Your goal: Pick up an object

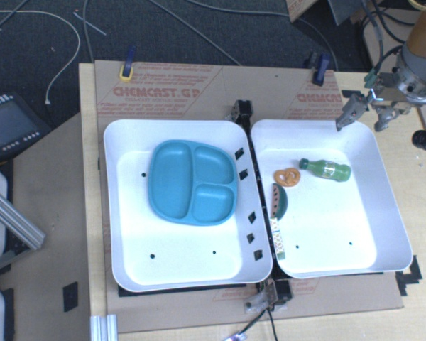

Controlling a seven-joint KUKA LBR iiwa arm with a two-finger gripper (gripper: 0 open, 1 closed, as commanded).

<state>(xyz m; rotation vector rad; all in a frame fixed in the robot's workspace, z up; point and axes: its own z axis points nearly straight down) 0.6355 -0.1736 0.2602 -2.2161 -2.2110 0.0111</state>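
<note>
Nearest me, a wrapped bar (277, 237) and a watermelon slice (280, 200) hug the right bin's (383, 190) wall, awkward grabs. Pretzel (287, 177) and green bottle (326, 169) lie clear. My gripper (362, 115) hovers spread, holding nothing, over the far corner.

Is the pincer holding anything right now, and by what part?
Nothing. The pincer hangs open over the right bin's far corner, apart from the green bottle.
</note>
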